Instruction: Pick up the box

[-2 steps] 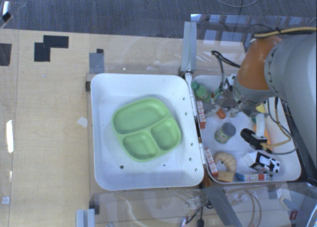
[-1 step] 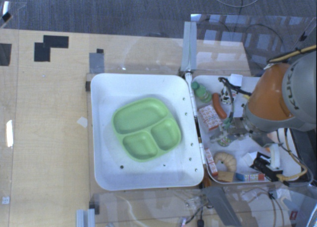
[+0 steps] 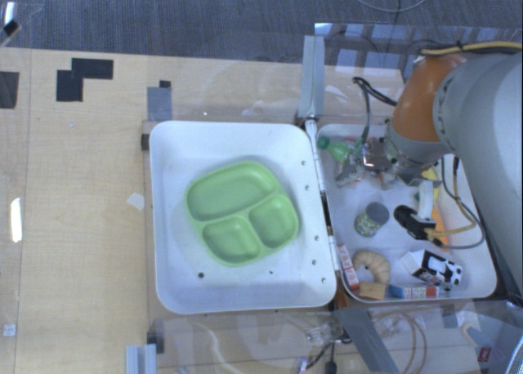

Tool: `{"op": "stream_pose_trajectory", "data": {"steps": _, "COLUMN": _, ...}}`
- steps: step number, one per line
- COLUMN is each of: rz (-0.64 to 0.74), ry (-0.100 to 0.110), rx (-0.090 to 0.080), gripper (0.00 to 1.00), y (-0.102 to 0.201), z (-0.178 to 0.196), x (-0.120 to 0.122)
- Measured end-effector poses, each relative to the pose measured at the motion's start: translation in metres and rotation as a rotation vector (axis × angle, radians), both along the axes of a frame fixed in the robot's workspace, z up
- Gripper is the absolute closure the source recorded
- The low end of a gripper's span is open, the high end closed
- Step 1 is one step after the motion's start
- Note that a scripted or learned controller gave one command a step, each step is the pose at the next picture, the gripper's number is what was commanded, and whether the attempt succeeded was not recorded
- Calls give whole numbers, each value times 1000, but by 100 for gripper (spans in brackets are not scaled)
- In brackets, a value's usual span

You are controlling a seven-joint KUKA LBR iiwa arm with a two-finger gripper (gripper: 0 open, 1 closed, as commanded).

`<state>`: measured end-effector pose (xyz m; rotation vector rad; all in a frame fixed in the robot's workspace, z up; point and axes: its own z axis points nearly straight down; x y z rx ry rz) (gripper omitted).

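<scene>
A narrow red-and-white box [image 3: 346, 265] lies along the left wall of the right bin [image 3: 482, 282], near the front. A second small box with blue and red print [image 3: 413, 291] lies flat against the front wall. My gripper [image 3: 358, 164] hangs low over the back left of the right bin, well behind both boxes. It is next to a green bottle-like object [image 3: 328, 146], and I see nothing held in it.
The right bin also holds a round grey-green lid [image 3: 372, 219], a tan croissant-shaped piece [image 3: 375, 264], a tan block [image 3: 372, 289], a black-and-white cow toy [image 3: 440, 269] and a white tube [image 3: 425, 198]. A green divided plate [image 3: 243, 212] lies in the left bin [image 3: 172, 282].
</scene>
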<state>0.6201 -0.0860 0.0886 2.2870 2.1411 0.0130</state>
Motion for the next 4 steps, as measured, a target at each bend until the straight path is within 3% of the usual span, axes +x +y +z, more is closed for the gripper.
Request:
{"op": "stream_pose_trajectory", "data": {"steps": 1, "rz": -94, "ry": 11, "rx": 1, "gripper": 0, "y": -6, "z": -2, "x": 46}}
{"op": "stream_pose_trajectory", "data": {"steps": 2, "rz": -85, "ry": 3, "rx": 2, "gripper": 100, "y": -4, "z": 11, "x": 48}}
{"op": "stream_pose_trajectory", "data": {"steps": 3, "rz": -84, "ry": 8, "rx": 1, "gripper": 0, "y": -4, "z": 10, "x": 47}}
{"op": "stream_pose_trajectory", "data": {"steps": 4, "rz": -248, "ry": 30, "rx": 10, "gripper": 0, "y": -44, "z": -3, "x": 47}}
